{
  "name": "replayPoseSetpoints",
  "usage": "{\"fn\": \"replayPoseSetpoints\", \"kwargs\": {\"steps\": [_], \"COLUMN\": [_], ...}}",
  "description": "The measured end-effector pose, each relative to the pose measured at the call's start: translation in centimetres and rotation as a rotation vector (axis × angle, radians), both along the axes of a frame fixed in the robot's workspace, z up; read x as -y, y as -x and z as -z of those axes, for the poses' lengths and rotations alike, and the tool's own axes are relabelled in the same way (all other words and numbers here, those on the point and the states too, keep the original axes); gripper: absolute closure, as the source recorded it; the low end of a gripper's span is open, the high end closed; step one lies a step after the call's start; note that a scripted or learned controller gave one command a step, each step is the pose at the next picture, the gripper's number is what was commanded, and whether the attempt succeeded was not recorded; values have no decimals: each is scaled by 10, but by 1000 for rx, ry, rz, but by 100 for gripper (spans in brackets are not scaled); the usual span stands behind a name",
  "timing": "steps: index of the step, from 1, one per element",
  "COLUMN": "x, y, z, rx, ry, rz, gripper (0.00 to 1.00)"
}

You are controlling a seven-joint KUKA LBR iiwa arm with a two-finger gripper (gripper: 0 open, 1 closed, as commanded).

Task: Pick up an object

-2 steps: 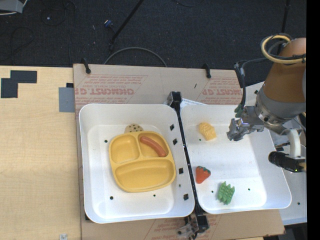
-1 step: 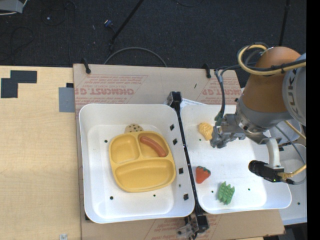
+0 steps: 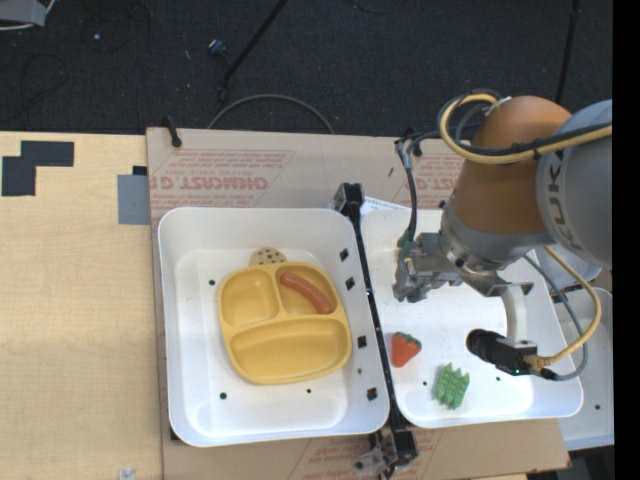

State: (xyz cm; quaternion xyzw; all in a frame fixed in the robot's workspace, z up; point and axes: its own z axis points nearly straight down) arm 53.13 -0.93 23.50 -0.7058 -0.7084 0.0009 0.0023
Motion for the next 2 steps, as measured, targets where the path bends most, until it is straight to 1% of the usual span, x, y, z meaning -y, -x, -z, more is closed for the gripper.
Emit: {"fn": "replayPoseSetpoints", "kwargs": {"steps": [1, 2], "x": [-53, -98], "y": [12, 16], "z": [-7, -5], "rx": [0, 0], "ry": [0, 1], "rz": [-2, -2], "gripper": [100, 100]}}
